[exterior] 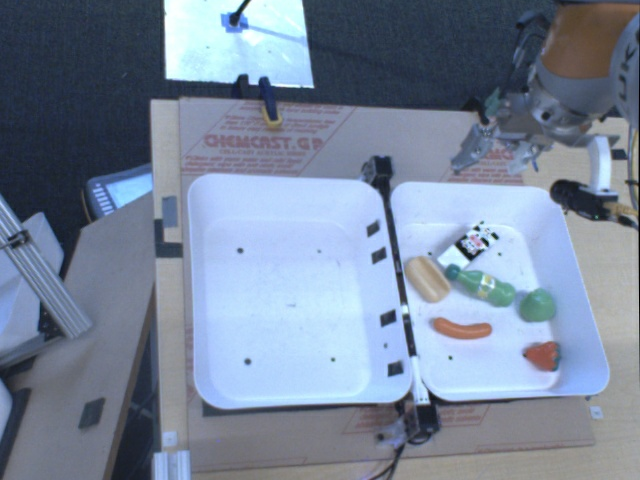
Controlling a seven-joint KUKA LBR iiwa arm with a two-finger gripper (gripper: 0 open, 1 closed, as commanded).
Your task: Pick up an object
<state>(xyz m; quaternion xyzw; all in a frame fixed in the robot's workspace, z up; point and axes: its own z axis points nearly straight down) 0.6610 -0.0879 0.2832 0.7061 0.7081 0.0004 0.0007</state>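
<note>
The right bin (575,268) holds several small objects. A black-and-white carton (477,241) lies near its middle, and a green bottle (482,285) sits just below it. Left of the bottle is a tan bread roll (428,279). An orange sausage (461,328) lies nearer the front. A green ball (537,305) and a red strawberry-like piece (541,355) are on the right side. My gripper (497,156) hangs above the cardboard just behind the right bin's back rim. It is open, with nothing between its fingers.
The left bin (290,283) sits beside the right one, with a black divider strip (392,278) between them. Both rest on a cardboard sheet (300,138). A yellow-and-black clamp (268,103) grips the sheet's back edge. A grey metal plate (238,28) lies behind.
</note>
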